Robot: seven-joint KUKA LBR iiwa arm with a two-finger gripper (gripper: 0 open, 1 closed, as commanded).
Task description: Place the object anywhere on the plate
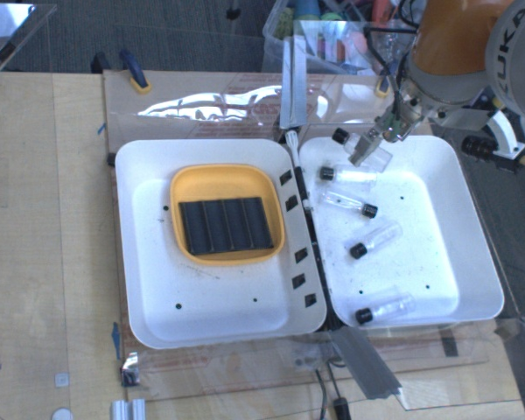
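Clear plastic vials (pixel 351 203) lie scattered across the right bin (pixel 472 234), the gripper (pixel 365 150) hangs over its far edge pinching nothing I can see, and such slick round tubes could roll free before reaching the yellow plate (pixel 226 180).

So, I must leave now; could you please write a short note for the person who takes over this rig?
Gripper: above the back left corner of the right bin, near a capped vial; whether it is open or shut is unclear.
Things: four clear vials with black caps lie in the right bin. The yellow plate, with a dark ribbed insert, sits in the left bin.
Done: nothing is on the plate yet.
Left: grasp one vial and place it on the plate.
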